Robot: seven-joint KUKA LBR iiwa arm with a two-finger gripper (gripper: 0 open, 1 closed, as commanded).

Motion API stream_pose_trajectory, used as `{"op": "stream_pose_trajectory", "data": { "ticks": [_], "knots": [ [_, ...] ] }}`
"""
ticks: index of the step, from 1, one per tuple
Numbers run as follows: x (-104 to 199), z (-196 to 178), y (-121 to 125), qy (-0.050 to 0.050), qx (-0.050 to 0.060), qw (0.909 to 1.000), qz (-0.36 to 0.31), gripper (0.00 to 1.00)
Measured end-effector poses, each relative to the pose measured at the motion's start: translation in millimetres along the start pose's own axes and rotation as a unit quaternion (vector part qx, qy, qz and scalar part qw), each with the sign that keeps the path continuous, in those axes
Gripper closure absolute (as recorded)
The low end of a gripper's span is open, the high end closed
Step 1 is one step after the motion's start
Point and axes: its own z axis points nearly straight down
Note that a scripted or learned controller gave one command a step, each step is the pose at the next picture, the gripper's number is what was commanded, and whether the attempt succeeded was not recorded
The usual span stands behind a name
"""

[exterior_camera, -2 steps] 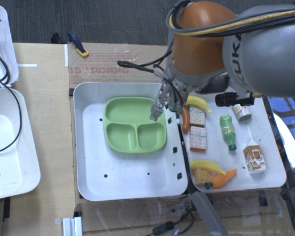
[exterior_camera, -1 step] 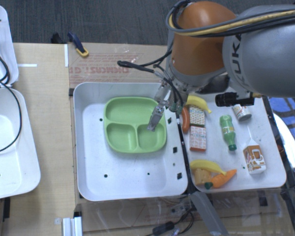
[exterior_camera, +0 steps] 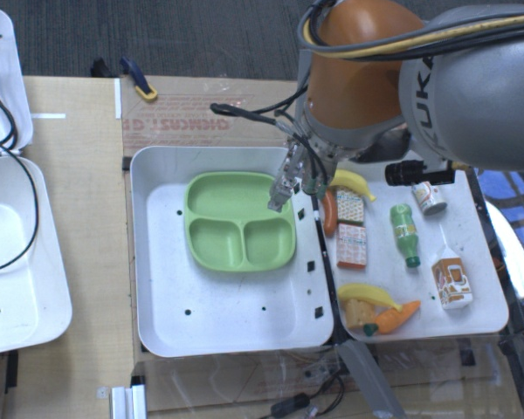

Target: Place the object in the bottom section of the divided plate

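Observation:
A light green divided plate lies in the left white bin, its one wide section toward the back and two smaller sections toward the front. My gripper hangs at a slant from the orange wrist band, just above the plate's right rim, where the wide section meets the front right section. I cannot make out any object in the gripper. The plate's sections look bare.
The right bin holds a banana, a red sausage, two snack boxes, a green bottle, a can, a juice carton, a second banana and a carrot. Cables trail beside the wrist.

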Motion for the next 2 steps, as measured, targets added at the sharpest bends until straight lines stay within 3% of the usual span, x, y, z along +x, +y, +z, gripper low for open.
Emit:
{"op": "stream_pose_trajectory", "data": {
  "ticks": [1,2],
  "knots": [
    [-9,-18,-69,-0.001,-0.001,1.0,-0.007,1.0],
    [-13,4,-55,0.0,-0.001,0.9965,-0.084,1.0]
  ]
}}
